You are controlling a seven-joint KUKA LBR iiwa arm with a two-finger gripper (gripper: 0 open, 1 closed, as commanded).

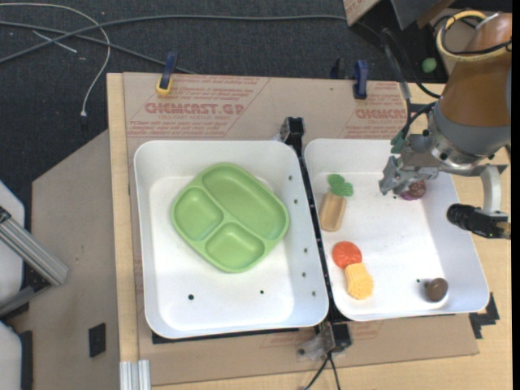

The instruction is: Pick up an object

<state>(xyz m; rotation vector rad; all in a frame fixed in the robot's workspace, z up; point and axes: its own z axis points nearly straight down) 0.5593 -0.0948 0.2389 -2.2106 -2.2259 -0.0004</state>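
The right bin (455, 258) holds several small things. A tan piece with a green top (334, 205) lies near its left wall. Below that sit a red round piece (347, 253) and a yellow-orange piece (358, 283). A brown lump (436, 289) rests in the front right corner. A dark purple piece (417, 190) lies toward the back of the bin. My gripper (394, 184) hangs low over the bin floor just left of the purple piece, close against it. Whether it touches or holds the piece cannot be made out.
The left bin (162, 299) carries a green divided plate (230, 216) in its middle. A black clip (292, 128) sits where the two bins meet at the back. The arm's orange band (479, 88) rises at the right edge.
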